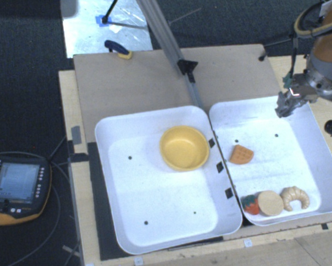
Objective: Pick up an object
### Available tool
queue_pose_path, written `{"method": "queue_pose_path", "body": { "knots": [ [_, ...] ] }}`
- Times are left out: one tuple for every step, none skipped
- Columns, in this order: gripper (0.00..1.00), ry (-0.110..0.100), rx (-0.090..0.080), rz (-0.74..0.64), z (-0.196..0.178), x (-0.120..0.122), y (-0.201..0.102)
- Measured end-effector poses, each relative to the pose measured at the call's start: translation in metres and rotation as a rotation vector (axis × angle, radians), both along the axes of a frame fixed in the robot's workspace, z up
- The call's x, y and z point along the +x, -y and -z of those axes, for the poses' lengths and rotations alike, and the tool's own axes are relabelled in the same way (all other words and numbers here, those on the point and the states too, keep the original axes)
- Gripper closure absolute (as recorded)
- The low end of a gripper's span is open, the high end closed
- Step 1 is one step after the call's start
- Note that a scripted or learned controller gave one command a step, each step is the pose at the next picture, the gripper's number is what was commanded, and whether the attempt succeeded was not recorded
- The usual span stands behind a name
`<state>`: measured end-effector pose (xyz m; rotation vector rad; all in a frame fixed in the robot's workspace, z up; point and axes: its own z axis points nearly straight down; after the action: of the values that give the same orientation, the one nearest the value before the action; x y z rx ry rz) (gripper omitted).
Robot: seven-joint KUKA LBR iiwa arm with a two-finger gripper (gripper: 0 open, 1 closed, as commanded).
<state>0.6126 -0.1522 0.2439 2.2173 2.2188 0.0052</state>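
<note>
glossy yellow plastic bowl (184,148)

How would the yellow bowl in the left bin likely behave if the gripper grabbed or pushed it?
The yellow bowl looks rigid and thin-walled, so probably light. Sitting upright on the left bin floor, it would likely slide rather than roll. A rim pinch by the gripper might tip it.

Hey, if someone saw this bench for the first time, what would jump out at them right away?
Probably the round yellow bowl, sitting alone near the top right corner of the left white bin. Next, the cluster along the right white bin's near edge: a tan croissant-shaped toy, a beige disc and a red-and-green piece. The grey gripper hangs over that bin's far right corner.
</note>
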Motion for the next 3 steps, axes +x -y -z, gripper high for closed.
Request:
{"method": "queue_pose_path", "body": {
  "knots": [
    [1.00, -0.004, 0.002, -0.004, -0.004, -0.012, -0.060],
    [1.00, -0.006, 0.002, -0.004, 0.006, -0.029, -0.115],
    [1.00, -0.005, 0.002, -0.003, 0.014, -0.035, -0.160]
  ]
}}
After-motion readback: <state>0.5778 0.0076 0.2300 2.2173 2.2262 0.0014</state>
